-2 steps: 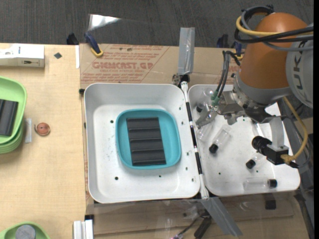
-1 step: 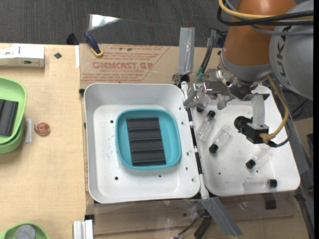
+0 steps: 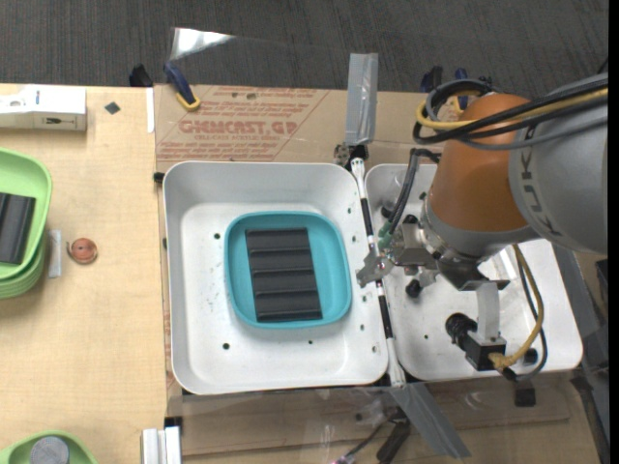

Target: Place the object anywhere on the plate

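A teal square plate [image 3: 238,259] lies in the middle of the left white bin [image 3: 193,336]. A dark grey ridged block [image 3: 282,274] rests flat on the plate and covers most of its floor. My gripper [image 3: 418,267] hangs over the left part of the right bin [image 3: 551,336], close to the wall between the two bins. The orange band and grey wrist [image 3: 479,172] above it hide most of the gripper. Nothing from the task is visible at the gripper.
Cables and a black connector [image 3: 476,341] trail from the wrist over the right bin. Behind the bins lies a cardboard sheet [image 3: 242,119]. On the wooden bench to the left are a green tray [image 3: 24,220] and a small copper disc [image 3: 83,250].
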Tool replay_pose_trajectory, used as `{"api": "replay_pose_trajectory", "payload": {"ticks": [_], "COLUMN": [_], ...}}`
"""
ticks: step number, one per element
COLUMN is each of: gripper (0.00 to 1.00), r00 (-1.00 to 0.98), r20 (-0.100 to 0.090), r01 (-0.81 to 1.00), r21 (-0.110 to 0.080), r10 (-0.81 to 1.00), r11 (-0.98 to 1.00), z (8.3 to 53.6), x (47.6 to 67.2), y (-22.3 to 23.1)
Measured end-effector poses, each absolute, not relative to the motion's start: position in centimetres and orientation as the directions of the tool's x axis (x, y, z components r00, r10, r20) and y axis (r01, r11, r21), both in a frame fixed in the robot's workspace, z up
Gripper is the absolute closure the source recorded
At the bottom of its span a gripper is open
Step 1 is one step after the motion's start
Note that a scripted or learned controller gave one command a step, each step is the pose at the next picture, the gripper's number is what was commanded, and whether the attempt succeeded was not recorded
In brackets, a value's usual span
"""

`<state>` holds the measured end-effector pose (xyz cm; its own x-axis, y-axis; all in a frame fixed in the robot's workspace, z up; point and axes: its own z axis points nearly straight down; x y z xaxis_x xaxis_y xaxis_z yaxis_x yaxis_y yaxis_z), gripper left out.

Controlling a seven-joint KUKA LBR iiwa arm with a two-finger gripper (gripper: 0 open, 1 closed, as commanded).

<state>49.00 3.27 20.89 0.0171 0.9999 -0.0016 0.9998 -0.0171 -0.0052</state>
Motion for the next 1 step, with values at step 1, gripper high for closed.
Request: {"api": "replay_pose_trajectory", "payload": {"ticks": [1], "gripper": [0.0], "r00": [0.005], "r20": [-0.002], "r01": [1.0], "r21": [-0.003], "r10": [1.0], "r11": [-0.005], "z": [23.71], "x": [51.99], "y": [2.49]}}
